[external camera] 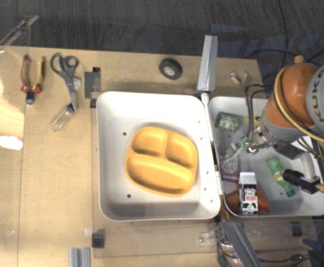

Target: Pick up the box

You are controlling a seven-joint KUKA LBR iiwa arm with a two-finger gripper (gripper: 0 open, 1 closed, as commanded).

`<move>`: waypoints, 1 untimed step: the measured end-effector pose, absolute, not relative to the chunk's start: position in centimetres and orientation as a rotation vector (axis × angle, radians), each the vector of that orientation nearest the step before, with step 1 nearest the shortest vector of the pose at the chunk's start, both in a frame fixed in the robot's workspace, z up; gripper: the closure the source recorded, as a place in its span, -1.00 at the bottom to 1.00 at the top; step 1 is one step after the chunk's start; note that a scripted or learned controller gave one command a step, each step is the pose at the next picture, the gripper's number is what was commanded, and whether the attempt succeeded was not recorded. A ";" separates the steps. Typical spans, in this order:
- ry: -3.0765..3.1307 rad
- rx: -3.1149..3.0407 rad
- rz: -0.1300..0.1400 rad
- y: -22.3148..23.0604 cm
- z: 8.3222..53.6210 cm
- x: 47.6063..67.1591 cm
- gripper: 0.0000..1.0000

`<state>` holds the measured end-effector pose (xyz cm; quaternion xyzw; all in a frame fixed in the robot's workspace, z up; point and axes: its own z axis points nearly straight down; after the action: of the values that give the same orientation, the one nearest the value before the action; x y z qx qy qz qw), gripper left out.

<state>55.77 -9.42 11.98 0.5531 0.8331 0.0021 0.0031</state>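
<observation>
Two bins sit side by side on the tabletop (39,204). The box (248,192) stands in the right bin (318,207), near its front wall; scissors (67,77) lie far left.

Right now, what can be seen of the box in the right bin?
The box is a small carton, white with red and dark print and a white top flap. It lies near the front edge of the right bin, close to the wall shared with the left bin. Its lower end rests on something reddish-brown. A clear wrapper lies just beyond its top. The hand is apart from it.
</observation>
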 end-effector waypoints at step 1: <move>2.570 1.788 0.009 -10.6 8.8 61.6 -1.00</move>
<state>61.57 -10.62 8.85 0.5711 0.8208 0.0029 0.0051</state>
